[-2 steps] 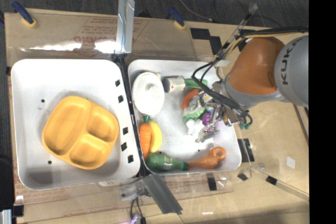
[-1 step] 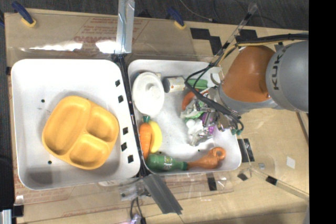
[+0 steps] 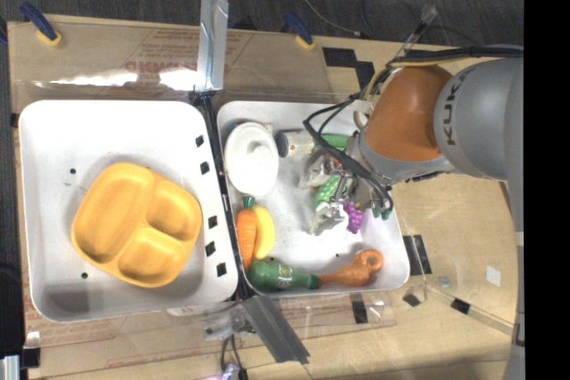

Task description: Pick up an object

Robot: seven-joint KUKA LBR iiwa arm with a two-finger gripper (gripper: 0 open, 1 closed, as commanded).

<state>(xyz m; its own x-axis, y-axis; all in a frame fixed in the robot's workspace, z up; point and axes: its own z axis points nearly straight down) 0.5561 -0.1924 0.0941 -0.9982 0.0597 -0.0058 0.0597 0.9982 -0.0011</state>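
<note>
1. The arm (image 3: 445, 116) reaches in from the right and hangs over the right bin (image 3: 392, 258), which holds all the small things. I judge it is placed there to take one of them.
2. The claw (image 3: 337, 196) points down among a tangle of cables, just above a green item (image 3: 327, 189) and beside a bunch of purple grapes (image 3: 354, 215). These look like the nearest candidates, though which one is aimed at is unclear.
3. I cannot tell how far the claw is open, nor whether it has anything; cables and clutter mask it.
4. Along the bin's left wall sit a white bowl (image 3: 250, 157), a carrot (image 3: 246, 233) and a banana (image 3: 264, 231) touching each other. Along the near wall lie a green bottle (image 3: 280, 276) and an orange-brown gourd-like piece (image 3: 356, 267).
5. The left bin (image 3: 40, 191) carries a yellow divided plate (image 3: 135, 222), well apart from the arm.
6. A silvery thing under the claw is too blurred to name, and the arm's bulk hides the bin's right edge.
</note>
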